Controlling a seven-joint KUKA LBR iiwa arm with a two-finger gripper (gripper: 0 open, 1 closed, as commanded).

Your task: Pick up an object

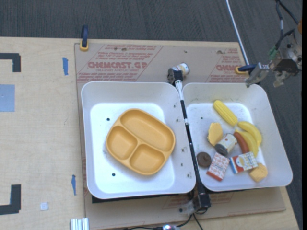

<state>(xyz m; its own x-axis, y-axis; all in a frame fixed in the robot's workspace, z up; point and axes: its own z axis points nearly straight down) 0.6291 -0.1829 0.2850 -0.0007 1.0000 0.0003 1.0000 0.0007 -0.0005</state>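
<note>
While the gripper (pixel 266 76) hangs off the top right corner of the right bin (pixel 278 143), above the rim and clear of everything inside, I cannot tell whether its jaws are released or clenched; nothing shows between them. Over in the left bin (pixel 96 128) sits a yellow divided plate (pixel 140 141) with three compartments, lying flat near the middle. The right bin carries all the toy food: a corn cob (pixel 224 112) towards the back, a banana (pixel 253 131) along the right side with a red sausage (pixel 243 142) just beside it, a yellow wedge (pixel 214 133), a small can (pixel 226 143), a brown cookie (pixel 204 159), a red-and-white carton (pixel 218 166), another small packet (pixel 244 162) and an orange chunk (pixel 259 173) at the front right. Both bins rest on the wooden surface (pixel 33 138).
</note>
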